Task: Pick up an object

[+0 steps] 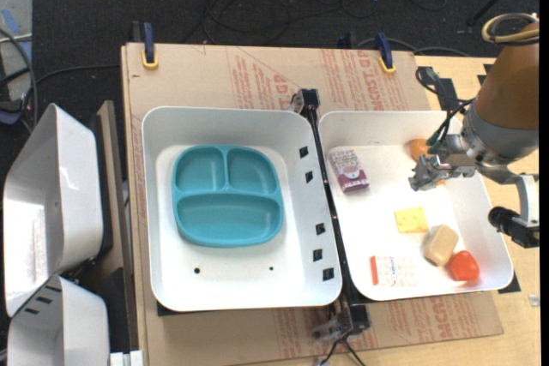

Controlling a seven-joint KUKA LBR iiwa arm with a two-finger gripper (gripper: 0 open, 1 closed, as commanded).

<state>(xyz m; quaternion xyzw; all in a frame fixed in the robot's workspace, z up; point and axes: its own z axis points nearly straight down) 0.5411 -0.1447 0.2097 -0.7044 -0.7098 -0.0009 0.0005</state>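
Left bin [163, 210]: one teal divided plate [227, 195], three compartments, lying flat. Right bin [377, 129]: small purple-and-white packet [348, 169]; yellow block [411, 220]; beige rounded lump [441, 244] touching a red-orange ball [464, 267]; white card with red edge [394, 271]; orange item [418, 147], partly hidden. Gripper [426, 176] hangs over the right bin's upper right part, just beside the orange item.

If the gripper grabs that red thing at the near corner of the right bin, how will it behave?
The red object looks rounded and glossy, so it may roll or slip. It touches the beige lump, which would probably shift too.
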